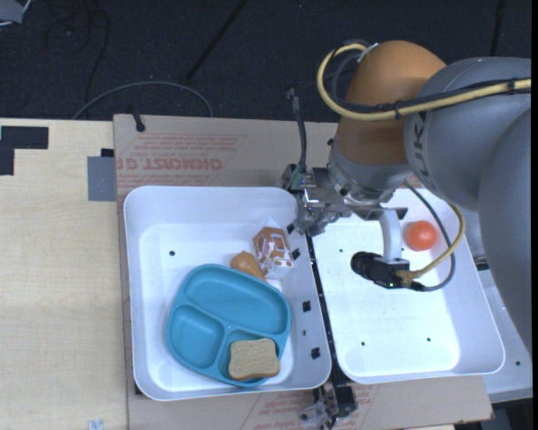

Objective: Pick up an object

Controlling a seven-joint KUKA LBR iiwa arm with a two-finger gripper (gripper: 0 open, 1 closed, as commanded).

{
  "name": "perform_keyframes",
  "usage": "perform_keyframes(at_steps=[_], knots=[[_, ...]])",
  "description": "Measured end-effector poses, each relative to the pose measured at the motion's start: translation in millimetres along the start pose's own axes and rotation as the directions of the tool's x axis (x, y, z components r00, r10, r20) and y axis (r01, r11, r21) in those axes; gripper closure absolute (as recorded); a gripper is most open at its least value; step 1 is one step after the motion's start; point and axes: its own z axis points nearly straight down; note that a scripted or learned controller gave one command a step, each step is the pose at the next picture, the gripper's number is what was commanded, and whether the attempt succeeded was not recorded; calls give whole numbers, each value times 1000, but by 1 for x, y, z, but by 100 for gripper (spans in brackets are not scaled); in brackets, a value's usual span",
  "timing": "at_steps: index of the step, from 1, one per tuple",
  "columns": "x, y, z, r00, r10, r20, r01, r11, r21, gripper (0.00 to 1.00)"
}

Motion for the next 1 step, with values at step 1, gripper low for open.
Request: perform_keyframes(at_steps=[1], knots=[[42, 7, 2, 1000, 1, 1, -1, 1000, -4, 100]])
